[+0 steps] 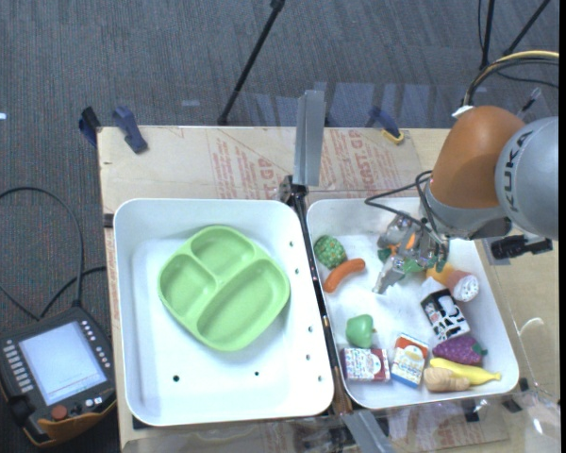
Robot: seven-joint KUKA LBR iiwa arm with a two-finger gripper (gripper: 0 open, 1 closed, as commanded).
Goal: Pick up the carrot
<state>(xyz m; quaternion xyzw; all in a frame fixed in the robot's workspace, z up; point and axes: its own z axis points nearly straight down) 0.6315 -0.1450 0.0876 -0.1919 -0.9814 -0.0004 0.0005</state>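
Gripper (401,264) low in the right bin (506,328), near the carrot (344,274)
Carrot lies bare at the gripper's nine o'clock, just beside a green strawberry-like toy (329,250) at its eleven; whether the pincer is apart or together, I cannot tell

Readable lettering: one brand on the arm, one faint red stamp on the board

The grey arm (538,173) carries black letters "KUK" along its casing at the right, the brand name running off beyond that. The brown board (208,163) behind the bins bears red printed stamps, seen upside down; one seems to read "ac 8100", the rest too faint to make out. The small cartons (366,363) and the black-and-white pack (444,313) in the right bin (506,343) have print too small to read.
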